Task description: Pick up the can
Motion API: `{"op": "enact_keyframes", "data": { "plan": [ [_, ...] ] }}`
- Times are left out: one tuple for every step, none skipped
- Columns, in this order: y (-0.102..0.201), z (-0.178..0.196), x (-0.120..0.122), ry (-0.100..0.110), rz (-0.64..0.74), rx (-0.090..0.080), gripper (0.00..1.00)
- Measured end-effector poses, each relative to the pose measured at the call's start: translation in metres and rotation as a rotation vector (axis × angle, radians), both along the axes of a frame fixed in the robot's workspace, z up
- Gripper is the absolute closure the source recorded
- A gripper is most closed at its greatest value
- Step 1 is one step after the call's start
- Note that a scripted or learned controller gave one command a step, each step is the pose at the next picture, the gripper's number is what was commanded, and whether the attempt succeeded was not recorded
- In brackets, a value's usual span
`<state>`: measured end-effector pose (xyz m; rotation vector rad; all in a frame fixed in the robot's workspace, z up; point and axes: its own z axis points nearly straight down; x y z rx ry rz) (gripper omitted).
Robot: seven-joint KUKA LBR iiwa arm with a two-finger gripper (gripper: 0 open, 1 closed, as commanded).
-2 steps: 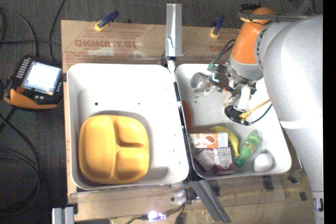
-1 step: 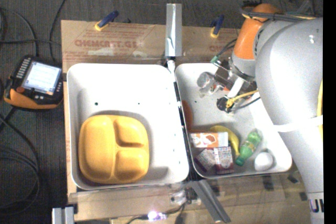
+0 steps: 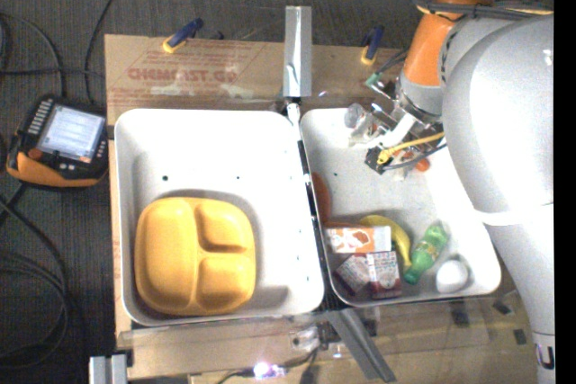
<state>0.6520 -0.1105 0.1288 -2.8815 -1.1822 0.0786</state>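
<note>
1. Can [image 3: 355, 116]: in the camera view I take the small silvery thing at the 11 o'clock corner of the right bin [image 3: 396, 193] to be it, though it is too small and blurred to be sure. It sits close to the bin's walls.
2. My gripper [image 3: 376, 132] hangs just beside it, at about its 4 o'clock. I cannot tell whether the gripper is spread or pressed together, and I see nothing pinched in it.
3. The banana [image 3: 396, 234], green bottle [image 3: 425, 252] and orange carton [image 3: 358, 238] crowd the bin's 6 o'clock end, well apart from the can. The left bin [image 3: 207, 148] holds a yellow tray [image 3: 195, 254].
4. I judge this to be the approach, with no grasp made yet. Next I should shift toward 10 o'clock, centre over the can, descend and close, minding the nearby walls.
</note>
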Motion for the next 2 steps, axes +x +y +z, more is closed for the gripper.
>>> {"op": "enact_keyframes", "data": {
  "plan": [
    [0.005, -0.04, -0.069, -0.068, 0.149, -0.004, 0.0],
    [0.013, -0.042, -0.016, -0.059, -0.021, -0.009, 0.0]
  ]
}}
